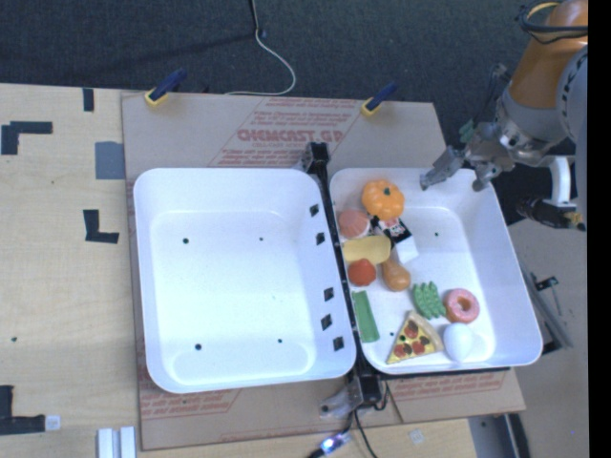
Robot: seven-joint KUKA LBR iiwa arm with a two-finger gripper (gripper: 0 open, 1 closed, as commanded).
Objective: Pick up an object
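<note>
While tool hovers over right bin, pumpkin untouched.

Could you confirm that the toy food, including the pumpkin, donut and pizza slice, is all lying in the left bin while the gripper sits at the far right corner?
Not quite: the camera view shows the pumpkin, donut and pizza slice lying in the right bin, not the left bin. The gripper is indeed at the far right corner.

Robot lab, clamped cardboard, taped bench
</note>
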